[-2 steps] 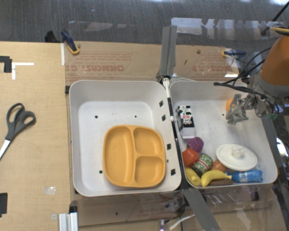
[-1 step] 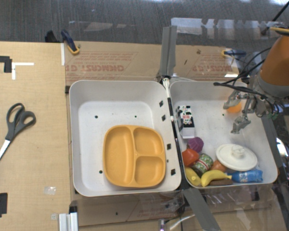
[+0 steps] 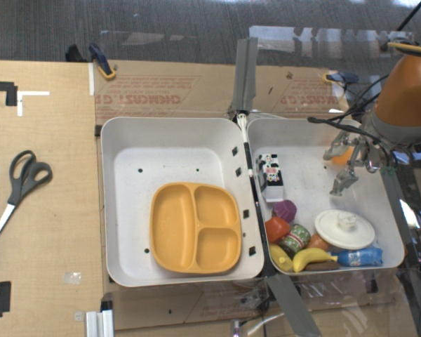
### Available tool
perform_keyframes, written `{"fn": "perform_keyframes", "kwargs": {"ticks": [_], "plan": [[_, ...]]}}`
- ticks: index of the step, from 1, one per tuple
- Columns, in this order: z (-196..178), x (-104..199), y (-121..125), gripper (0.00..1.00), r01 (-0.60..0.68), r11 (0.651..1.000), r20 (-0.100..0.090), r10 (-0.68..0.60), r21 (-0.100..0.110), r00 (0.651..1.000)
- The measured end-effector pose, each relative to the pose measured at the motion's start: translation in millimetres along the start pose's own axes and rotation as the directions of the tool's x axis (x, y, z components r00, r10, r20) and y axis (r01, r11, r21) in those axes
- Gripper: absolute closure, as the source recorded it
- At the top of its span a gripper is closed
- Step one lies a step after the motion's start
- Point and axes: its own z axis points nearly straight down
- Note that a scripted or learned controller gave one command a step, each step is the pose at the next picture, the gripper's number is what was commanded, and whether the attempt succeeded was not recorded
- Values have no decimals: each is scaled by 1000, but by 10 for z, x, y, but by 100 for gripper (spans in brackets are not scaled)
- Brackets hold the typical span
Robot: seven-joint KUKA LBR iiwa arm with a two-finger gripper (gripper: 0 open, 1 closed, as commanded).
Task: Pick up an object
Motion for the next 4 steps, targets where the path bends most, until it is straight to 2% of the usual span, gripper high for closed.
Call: {"fn": "perform_keyframes", "kwargs": {"ticks": [1,2,3,4], "plan": [[-117,-22,4,100,3,1000,7,-3,2,1000],[11,-94,226,100,-237,972,-1,237,3,972],[-1304,-123,904,100,-319,948,-1,319,2,948],[17,64,258,100,-146,989,-3,146,2,989]]}}
